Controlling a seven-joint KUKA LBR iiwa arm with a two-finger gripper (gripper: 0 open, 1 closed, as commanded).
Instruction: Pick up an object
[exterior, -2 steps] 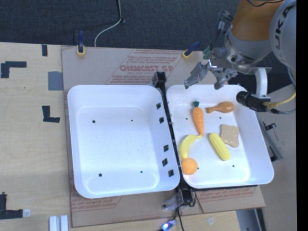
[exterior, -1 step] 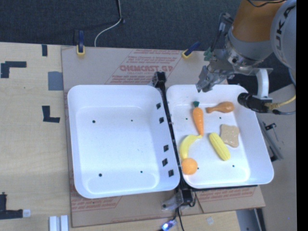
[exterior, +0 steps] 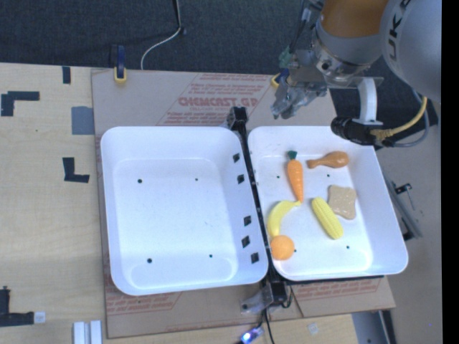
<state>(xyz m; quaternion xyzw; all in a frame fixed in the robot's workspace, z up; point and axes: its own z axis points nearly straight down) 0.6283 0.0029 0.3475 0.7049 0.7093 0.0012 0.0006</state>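
Arm above the far edge of the right bin, six toy foods waiting inside.

The arm [exterior: 373, 20] is biggest, its gripper [exterior: 288, 104] hanging over the cardboard just beyond the right bin [exterior: 387, 213]; whether it is apart or together I cannot tell. Inside lie a banana [exterior: 280, 216], corn [exterior: 327, 218], carrot [exterior: 295, 178], drumstick [exterior: 329, 161], bread piece [exterior: 343, 201] and a small orange [exterior: 282, 247]. They look like light, stiff, rather slippery plastic. The carrot seems the easiest target: take it across the thick middle.
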